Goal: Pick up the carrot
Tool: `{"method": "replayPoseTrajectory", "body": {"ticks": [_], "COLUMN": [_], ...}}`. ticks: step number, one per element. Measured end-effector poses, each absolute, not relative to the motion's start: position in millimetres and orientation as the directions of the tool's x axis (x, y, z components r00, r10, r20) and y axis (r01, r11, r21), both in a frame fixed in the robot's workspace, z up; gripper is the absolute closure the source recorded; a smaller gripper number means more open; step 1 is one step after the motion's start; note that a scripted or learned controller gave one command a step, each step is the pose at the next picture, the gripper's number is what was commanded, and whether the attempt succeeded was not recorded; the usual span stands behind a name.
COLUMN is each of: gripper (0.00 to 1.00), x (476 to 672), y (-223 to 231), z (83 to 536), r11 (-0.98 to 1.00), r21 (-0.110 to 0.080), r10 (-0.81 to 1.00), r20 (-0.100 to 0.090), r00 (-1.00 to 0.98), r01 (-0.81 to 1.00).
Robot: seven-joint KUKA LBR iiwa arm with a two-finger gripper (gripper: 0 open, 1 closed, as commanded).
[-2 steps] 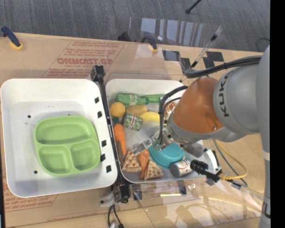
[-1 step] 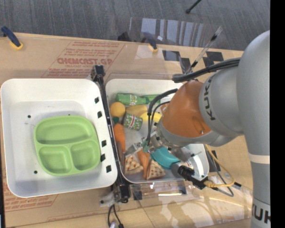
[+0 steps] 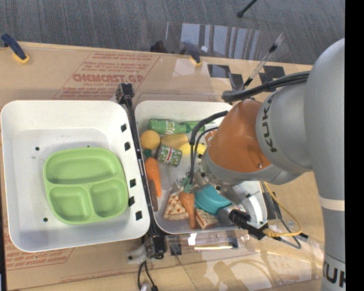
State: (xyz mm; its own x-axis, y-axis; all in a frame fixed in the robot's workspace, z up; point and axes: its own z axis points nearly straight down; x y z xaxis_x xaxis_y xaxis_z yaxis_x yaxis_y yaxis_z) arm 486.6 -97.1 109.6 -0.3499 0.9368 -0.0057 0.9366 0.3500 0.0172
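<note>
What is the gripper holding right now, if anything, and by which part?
It cannot be told. The arm's orange band covers the gripper over the right bin. The carrot lies free by that bin's left wall.

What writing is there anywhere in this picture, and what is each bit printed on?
"KUKA", partly visible, on the grey arm.
"CHEMCAST GP" in red on the brown sheet behind the bins; the smaller red lines around it are too small to read.
The label on the small can is too blurred to read.

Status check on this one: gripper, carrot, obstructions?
Gripper low in right bin, fingers unclear. Carrot flat by left wall, not held. Can close beside it.
</note>
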Motion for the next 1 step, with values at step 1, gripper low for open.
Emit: {"method": "replayPoseTrajectory", "body": {"ticks": [1], "gripper": [1.00], "x": [477.4], "y": [-101.4], "z": [127.6], "r11": [-0.114], "r21": [-0.004], "r10": [0.993], "r20": [0.003], "r00": [0.114], "r01": [0.993]}}
